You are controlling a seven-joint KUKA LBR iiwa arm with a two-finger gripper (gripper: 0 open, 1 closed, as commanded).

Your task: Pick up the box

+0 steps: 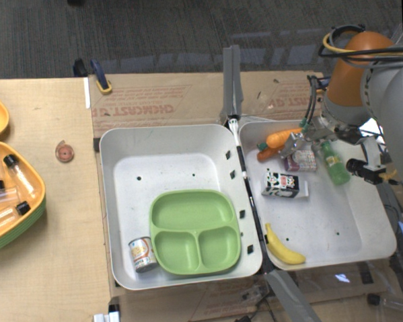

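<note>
Dark grey carpet runs across the top of the camera view, and below it a pale wooden bench [52, 266] carries a sheet of brown cardboard [158, 102] under two shallow white bins set side by side. On the left bin [154, 149] floor, toward six o'clock, lies a green divided plate [195, 231], and a small can [142, 254] lies touching the plate's eight o'clock edge. At the bench's far nine o'clock side sits a yellow tray [8, 194] with clear vials in it, and a small round reddish disc [65, 152] lies between that tray and the left bin.

The right bin [340, 244] holds the box [281, 184], a small black-and-white carton lying flat near the bin's ten o'clock part. A carrot [279, 139] lies at the box's twelve o'clock, close to the bin's far rim; a green bottle [334, 165] lies at the box's three o'clock; a banana [283, 249] lies at its six o'clock, against the near left corner.

The grey arm with its orange band [354, 61] reaches in from three o'clock. Its tool [301, 152] hangs low over a small pinkish packet [302, 161], just at the box's one o'clock and apart from it. Whether the tool is released or clenched I cannot tell; nothing of the box sits in it.
</note>
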